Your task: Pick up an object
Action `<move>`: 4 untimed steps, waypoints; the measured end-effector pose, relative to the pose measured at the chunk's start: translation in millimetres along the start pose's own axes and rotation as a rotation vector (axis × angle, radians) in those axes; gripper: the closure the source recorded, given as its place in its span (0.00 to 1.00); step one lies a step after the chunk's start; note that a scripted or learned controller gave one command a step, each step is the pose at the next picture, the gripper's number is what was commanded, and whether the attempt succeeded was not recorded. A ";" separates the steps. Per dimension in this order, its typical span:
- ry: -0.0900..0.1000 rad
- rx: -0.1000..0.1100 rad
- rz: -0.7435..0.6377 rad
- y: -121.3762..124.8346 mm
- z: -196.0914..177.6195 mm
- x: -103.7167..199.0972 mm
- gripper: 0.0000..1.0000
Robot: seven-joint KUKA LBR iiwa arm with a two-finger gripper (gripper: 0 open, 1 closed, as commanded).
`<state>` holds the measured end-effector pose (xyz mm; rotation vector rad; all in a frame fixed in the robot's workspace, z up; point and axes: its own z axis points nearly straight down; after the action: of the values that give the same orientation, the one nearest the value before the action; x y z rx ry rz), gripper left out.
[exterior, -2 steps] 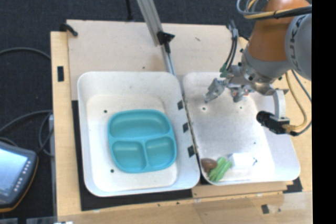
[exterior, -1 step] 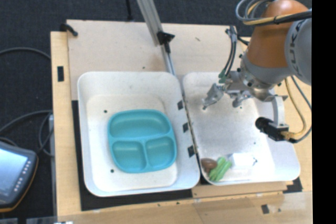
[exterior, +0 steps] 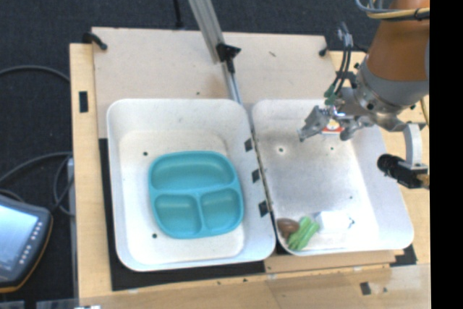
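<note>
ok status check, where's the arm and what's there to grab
Gripper over right bin's far end, nothing seen in it. Green piece, brown item, white item at near edge. Teal tray in left bin.

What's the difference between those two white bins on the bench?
The left bin holds one big teal divided plate near its middle; the right bin holds a few small things, a green object and a brown one, crowded at its near edge. The gripper hangs over the right bin's far end, not over the left bin. Both are shallow, white, rounded and alike in size.
</note>
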<state>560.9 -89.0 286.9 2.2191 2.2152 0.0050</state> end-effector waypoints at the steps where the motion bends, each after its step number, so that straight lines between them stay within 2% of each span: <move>1: 0.000 0.003 -0.001 -7.9 -4.4 -18.5 0.00; 2: 0.000 0.003 0.000 -9.6 -5.2 -30.6 0.00; 3: 0.000 0.007 0.001 -14.5 25.7 -30.3 0.00; 4: 0.002 0.008 -0.004 -25.0 54.0 -8.6 0.00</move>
<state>536.2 -97.7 232.8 2.2191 2.2247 -0.0018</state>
